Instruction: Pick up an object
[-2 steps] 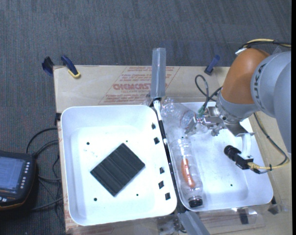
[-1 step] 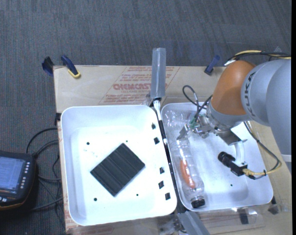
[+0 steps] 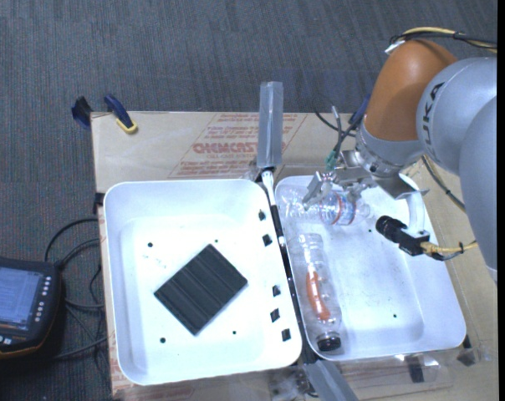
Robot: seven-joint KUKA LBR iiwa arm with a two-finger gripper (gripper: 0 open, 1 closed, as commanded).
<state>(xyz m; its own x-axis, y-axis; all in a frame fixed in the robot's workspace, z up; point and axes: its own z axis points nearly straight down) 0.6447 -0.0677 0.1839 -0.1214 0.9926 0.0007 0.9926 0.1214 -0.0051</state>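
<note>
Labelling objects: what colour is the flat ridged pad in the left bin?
Black pad, clearest in the camera view.

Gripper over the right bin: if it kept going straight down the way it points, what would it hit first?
Most likely the small clear bottle lying right under the gripper, then the right bin floor. Depth is hard to judge from this slanted view.

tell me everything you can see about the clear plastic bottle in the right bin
The clear plastic bottle with the orange insert lies on its side in the right white bin, along the bin's left wall. Its dark cap points toward the near edge. Orange shows through the see-through body. It lies apart from the gripper.
</note>
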